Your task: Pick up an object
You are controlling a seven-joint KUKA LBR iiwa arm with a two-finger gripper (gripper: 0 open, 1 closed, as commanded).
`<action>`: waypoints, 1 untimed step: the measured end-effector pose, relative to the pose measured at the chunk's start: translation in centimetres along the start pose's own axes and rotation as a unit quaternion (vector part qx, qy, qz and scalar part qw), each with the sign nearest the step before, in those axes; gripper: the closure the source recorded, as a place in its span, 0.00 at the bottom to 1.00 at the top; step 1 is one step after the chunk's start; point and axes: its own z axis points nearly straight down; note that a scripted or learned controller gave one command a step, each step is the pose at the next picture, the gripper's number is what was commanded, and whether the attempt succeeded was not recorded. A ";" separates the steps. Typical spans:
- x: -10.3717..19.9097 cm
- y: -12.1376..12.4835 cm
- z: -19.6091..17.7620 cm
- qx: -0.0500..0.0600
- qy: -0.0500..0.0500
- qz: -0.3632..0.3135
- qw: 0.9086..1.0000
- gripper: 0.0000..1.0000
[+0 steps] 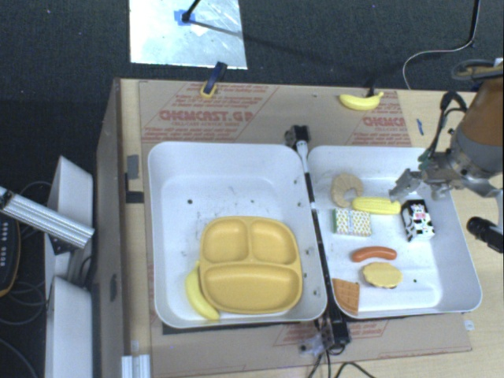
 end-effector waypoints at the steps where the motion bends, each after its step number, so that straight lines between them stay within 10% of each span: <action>1: 3.4 4.2 2.8 -0.001 0.000 -0.001 1.000 0.00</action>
